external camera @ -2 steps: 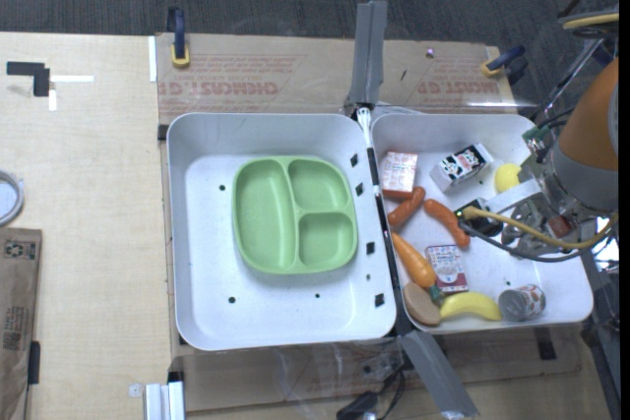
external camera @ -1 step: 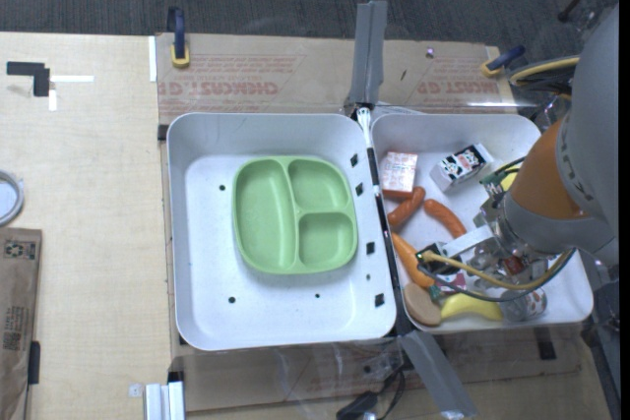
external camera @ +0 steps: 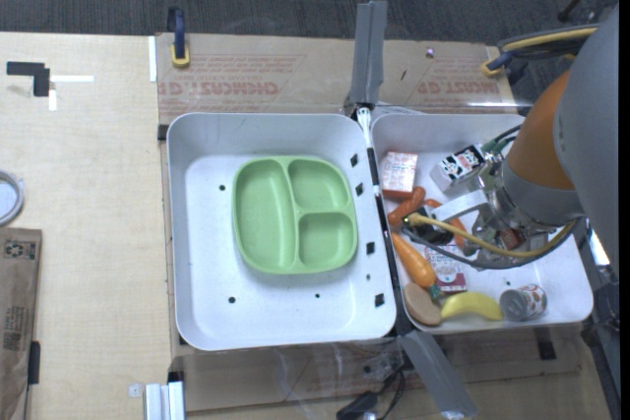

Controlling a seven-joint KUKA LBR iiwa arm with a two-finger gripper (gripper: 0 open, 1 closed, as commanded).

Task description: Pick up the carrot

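Note:
The carrot (external camera: 413, 261) is orange and tapered. It lies at a slant near the left wall of the right bin (external camera: 576, 295), thick end toward the front. My gripper (external camera: 480, 231) hangs over the middle of that bin, just right of the carrot and slightly above it, under the grey and orange wrist. The wrist and cables cover what is beneath the gripper. Nothing shows the carrot being held; it rests on the bin floor.
Around the carrot lie a red-orange sausage-like piece (external camera: 409, 205), a pink box (external camera: 399, 172), a black-and-white carton (external camera: 460, 162), a small red packet (external camera: 451, 283), a tan disc (external camera: 421, 308), a banana (external camera: 472, 307) and a can (external camera: 523, 302). The left bin (external camera: 197, 241) holds a green divided plate (external camera: 293, 213).

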